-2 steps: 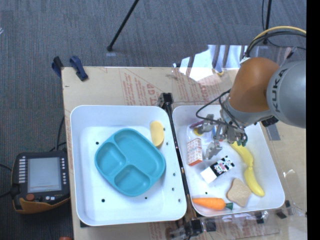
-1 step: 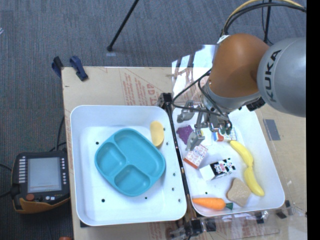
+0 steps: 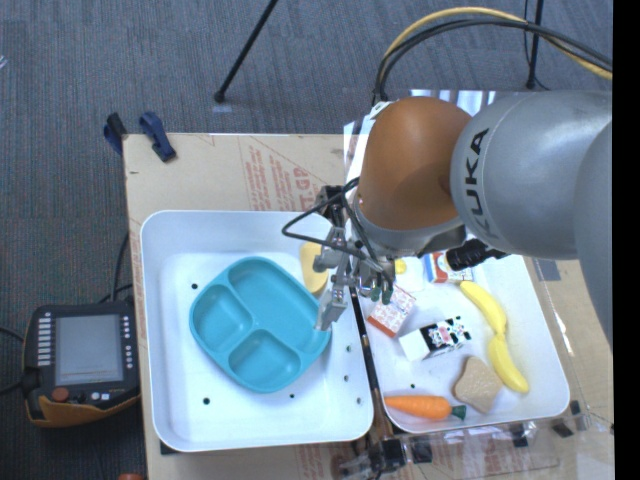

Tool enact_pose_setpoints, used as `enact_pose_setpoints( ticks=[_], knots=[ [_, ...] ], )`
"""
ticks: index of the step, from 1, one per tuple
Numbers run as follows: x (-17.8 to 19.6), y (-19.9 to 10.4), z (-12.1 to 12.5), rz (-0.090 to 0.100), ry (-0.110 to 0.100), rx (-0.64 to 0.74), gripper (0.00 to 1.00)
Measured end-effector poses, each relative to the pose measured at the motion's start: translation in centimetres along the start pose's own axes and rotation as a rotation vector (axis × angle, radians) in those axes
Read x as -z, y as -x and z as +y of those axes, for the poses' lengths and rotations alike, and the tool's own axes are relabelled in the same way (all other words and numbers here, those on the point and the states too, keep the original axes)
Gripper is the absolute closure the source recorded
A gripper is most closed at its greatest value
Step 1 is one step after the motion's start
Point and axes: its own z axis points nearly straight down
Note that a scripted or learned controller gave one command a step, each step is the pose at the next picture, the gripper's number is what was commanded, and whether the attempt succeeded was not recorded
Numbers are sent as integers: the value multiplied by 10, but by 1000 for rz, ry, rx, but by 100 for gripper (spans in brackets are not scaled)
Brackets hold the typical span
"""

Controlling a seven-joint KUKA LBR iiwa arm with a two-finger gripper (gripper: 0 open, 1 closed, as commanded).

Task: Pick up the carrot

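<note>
Your carrot (image 3: 418, 405) lies flat in the right bin (image 3: 545, 330), at the bin's 6 o'clock edge, with its green top pointing to 3 o'clock. At the carrot's 2 o'clock, just beside that green end, sits a slice of bread (image 3: 477, 385). Further toward 12 o'clock stands a small cow-print carton (image 3: 437, 338), and at the carton's 10 o'clock a red-and-white box (image 3: 391, 311). Two bananas run along the bin's 3 o'clock side, the lower banana (image 3: 508, 363) near the bread and the upper banana (image 3: 484, 306) above it.

The gripper (image 3: 345, 303) hangs over the seam between the bins, at the carrot's 11 o'clock and well apart from it. You cannot tell from this view whether it is open or closed, and the carrot is not in it.

The left bin (image 3: 180, 398) holds a blue divided plate (image 3: 255, 323), with a yellow thing (image 3: 312, 266) half hidden at the plate's 1 o'clock.
</note>
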Motion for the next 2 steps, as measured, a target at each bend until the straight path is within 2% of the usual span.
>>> enact_pose_setpoints(
  ticks=[1, 2],
  knots=[
    [18, 42, -56, -6, -1, 57, 0],
    [1, 58, -23, -3, 0, -173, 0]
  ],
)
